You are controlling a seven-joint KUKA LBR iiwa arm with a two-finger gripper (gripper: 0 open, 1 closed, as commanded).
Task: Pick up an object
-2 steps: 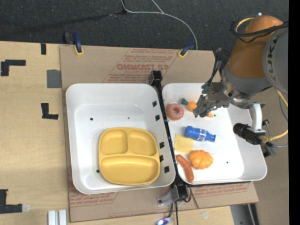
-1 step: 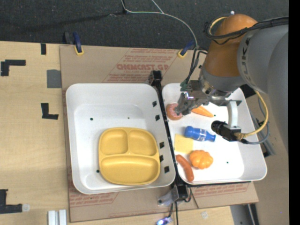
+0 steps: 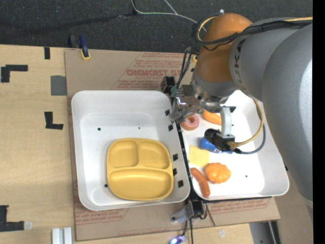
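My gripper [image 3: 182, 111] hangs low over the far left corner of the right bin [image 3: 264, 183], against the wall shared by the two bins. A pink doughnut [image 3: 191, 122] lies just below and to the right of it, touching or nearly touching; I cannot tell which. An orange carrot-like piece [image 3: 212, 118] lies to the doughnut's right, partly under the wrist. Nearer the front are a blue object [image 3: 206, 145], a pale yellow slice [image 3: 198, 155], an orange pumpkin [image 3: 217, 172] and a reddish sausage [image 3: 201, 181].
The left bin [image 3: 89, 121] holds a yellow divided plate [image 3: 139, 169]. The arm's bulk covers the right bin's far right side. A black cable [image 3: 254, 139] loops over the right bin. Cardboard lies under both bins.
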